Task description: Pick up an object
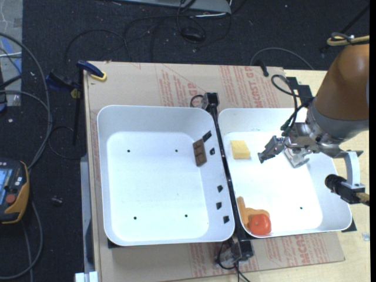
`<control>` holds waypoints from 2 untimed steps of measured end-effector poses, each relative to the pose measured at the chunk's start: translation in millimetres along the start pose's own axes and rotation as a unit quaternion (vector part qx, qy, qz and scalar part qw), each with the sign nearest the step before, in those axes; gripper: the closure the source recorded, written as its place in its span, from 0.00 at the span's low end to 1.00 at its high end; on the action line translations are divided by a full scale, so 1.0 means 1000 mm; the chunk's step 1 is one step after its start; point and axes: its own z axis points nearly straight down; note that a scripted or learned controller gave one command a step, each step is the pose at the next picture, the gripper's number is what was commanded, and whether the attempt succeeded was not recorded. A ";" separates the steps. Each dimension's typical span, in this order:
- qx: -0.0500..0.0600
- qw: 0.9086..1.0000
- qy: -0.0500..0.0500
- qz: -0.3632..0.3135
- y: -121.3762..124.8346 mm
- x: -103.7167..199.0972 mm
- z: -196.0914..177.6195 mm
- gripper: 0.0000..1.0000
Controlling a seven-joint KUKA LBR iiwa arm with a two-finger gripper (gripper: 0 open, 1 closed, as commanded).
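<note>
Gripper (276,150) fingers are seen spread apart, pinching nothing, hung over the right bin (305,231), presumably lined up for a descent. Nearest, an orange-red object (259,223) is tucked into the near-left corner against the wall, where little finger room is judged to be left. Farther off, a yellow block (240,149) lies on open floor just left of the gripper, approachable from every side. A brown piece (200,153) rests in the left bin (111,175).

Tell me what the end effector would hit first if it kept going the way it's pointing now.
Probably the yellow block. The end effector points toward image left in the right bin, and the block lies just ahead; its height above the floor is unclear, so it might pass over.
</note>
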 end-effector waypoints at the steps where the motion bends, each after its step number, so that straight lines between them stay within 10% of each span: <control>1: -0.003 1.000 0.000 0.000 0.001 0.000 -0.003 0.00; 2: -0.002 1.000 0.000 0.000 0.009 -0.004 0.045 0.00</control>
